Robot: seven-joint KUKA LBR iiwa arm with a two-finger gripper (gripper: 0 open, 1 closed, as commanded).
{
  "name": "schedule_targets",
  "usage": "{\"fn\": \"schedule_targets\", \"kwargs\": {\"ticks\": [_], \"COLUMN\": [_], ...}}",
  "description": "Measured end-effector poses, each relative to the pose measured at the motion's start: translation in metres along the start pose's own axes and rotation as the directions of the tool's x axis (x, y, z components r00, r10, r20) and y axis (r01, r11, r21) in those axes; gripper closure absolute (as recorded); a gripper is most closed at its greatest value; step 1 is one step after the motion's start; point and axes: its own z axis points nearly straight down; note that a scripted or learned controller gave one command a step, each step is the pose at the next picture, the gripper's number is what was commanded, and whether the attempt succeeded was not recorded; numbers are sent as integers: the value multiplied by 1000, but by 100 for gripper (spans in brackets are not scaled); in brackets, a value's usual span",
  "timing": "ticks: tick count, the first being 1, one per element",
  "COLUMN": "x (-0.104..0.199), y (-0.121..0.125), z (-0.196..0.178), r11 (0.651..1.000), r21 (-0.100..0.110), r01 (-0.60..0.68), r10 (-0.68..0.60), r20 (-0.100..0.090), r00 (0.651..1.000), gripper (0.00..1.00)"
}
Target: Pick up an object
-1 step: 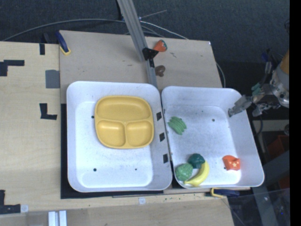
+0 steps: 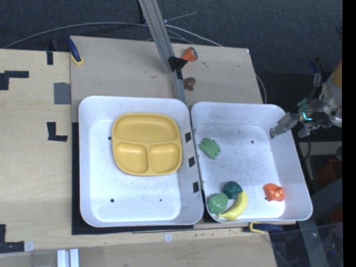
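Near the right bin's (image 2: 289, 149) front corner sits a small orange-red object (image 2: 273, 192); jaws' state indiscernible.

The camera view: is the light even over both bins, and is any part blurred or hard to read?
In the camera view the light is soft and fairly even; the left bin and right bin show weak shadows along their walls, without strong glare. The yellow tray and the banana read clearly. At the right edge the claw is small and slightly blurred, so its state is unclear.
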Motion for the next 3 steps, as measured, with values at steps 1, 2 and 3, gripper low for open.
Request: {"fn": "schedule_targets", "kwargs": {"ticks": [1,2,3], "x": [3,13,16], "y": [7,0,-2], "z": [47,100,165], "r11": [1000,1000,1000], "r21": [5,6,7], "r01": [0,0,-1], "r10": [0,0,1], "r20": [0,-1,-1], "r00": [1000,1000,1000], "gripper": [0,0,0]}}
